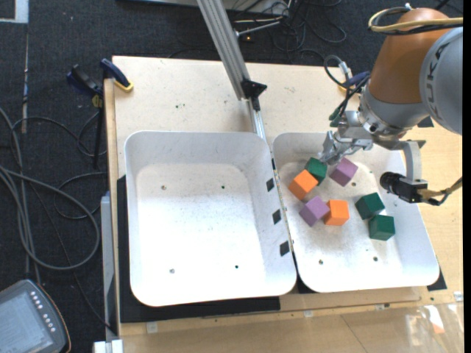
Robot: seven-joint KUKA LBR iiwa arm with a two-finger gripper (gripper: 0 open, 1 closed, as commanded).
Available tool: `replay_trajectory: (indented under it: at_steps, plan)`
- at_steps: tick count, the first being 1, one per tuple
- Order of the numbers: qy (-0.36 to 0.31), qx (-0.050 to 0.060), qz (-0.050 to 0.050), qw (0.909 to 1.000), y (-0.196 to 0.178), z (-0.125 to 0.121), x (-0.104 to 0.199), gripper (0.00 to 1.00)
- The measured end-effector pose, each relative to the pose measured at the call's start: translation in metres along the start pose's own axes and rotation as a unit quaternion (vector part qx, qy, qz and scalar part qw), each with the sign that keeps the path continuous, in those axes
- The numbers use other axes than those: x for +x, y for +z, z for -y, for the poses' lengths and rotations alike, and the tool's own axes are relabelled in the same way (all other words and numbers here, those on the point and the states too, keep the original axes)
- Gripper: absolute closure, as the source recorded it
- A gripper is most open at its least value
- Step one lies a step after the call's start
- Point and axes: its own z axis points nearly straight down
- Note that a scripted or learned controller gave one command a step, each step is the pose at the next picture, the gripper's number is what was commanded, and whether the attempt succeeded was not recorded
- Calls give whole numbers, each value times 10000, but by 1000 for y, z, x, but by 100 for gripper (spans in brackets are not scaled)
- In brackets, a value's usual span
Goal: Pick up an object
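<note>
Camera view: gripper (pixel 329 155) low over the right bin (pixel 412 271), tips just above a green cube (pixel 317 169) and beside a purple cube (pixel 344 172); whether it is parted or closed, cannot tell, and nothing visibly held. Judgement: cubes crowd here, so descend squarely on one block and straddle only it, avoiding neighbours. Count: three green, two purple, two orange cubes, all in the right bin. Left bin (pixel 147 271) alongside.
</note>
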Motion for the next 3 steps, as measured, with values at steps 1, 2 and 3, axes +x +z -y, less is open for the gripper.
replay_trajectory:
  at_steps: [1,2,3]
  plan:
    - [-2,9,-2,10000,9,3,55,100]
    - [1,8,-1,10000,6,13,100,100]
    - [-3,11,-2,10000,11,16,158,100]
